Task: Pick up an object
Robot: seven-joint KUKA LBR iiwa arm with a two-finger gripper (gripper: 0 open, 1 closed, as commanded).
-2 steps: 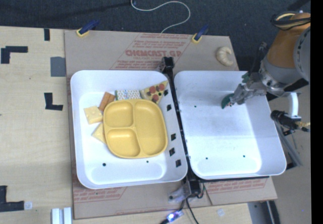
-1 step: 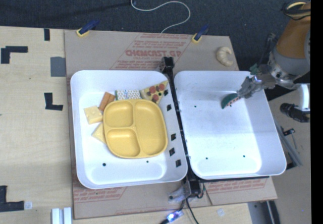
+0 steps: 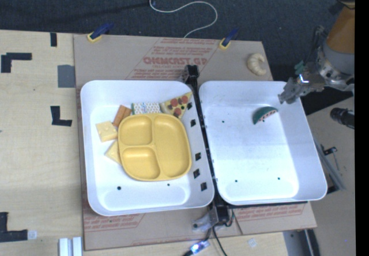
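Observation:
A small watermelon-slice toy [image 3: 264,114], green rind and red flesh, lies in the right bin [image 3: 259,180] near its back right part. My gripper [image 3: 290,92] hangs over that bin's right rim, up and to the right of the toy, apart from it. The left bin [image 3: 98,191] holds a yellow divided plate [image 3: 154,146]. Behind and beside the plate lie a pizza-slice toy [image 3: 179,103], a brown cracker [image 3: 121,114] and pale yellow pieces [image 3: 106,131].
A beige croissant-like toy [image 3: 258,63] lies on the cardboard behind the right bin. Blue and yellow clips [image 3: 100,32] hold the cardboard's back edge. A white cable [image 3: 184,10] loops over the dark floor behind.

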